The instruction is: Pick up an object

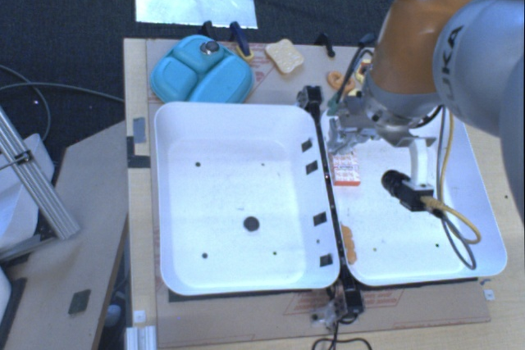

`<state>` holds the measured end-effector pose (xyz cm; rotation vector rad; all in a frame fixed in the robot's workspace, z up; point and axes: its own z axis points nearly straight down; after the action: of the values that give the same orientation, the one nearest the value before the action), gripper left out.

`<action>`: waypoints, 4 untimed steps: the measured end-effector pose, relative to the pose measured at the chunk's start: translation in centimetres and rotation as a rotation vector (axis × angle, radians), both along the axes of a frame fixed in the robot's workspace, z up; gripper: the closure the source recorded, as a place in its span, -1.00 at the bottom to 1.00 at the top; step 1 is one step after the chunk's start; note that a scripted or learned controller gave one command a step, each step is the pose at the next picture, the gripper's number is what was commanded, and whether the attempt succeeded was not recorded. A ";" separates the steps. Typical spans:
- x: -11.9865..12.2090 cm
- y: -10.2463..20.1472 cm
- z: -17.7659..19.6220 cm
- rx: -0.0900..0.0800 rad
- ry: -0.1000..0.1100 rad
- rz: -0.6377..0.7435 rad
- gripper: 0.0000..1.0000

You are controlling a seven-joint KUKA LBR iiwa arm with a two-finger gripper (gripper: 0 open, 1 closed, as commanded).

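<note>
The grey arm's gripper (344, 142) hangs over the small red-and-white box (345, 169) in the right white bin (459, 258); I cannot tell its grip.

Bench: I see a tan board (139, 94) under both bins, its bare edge showing at the left and front.
Left bin (176, 176): it sits white and shallow on the board, touching its neighbour along a black divider.
Right bin (484, 242): it sits beside the left one, partly under the arm.
Blue divided plate (203, 71): I see it on the board behind the left bin, at the bin's back rim.
Toast-like slice (285, 56): it rests on the board just right of the plate.
Small orange piece (336, 79): it lies further right; I can't identify it.
</note>
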<state>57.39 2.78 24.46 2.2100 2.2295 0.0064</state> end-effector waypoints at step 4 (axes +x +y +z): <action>-4.2 1.5 10.0 -0.001 -0.001 -0.011 1.00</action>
<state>53.19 4.26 34.49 2.2209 2.2164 0.0061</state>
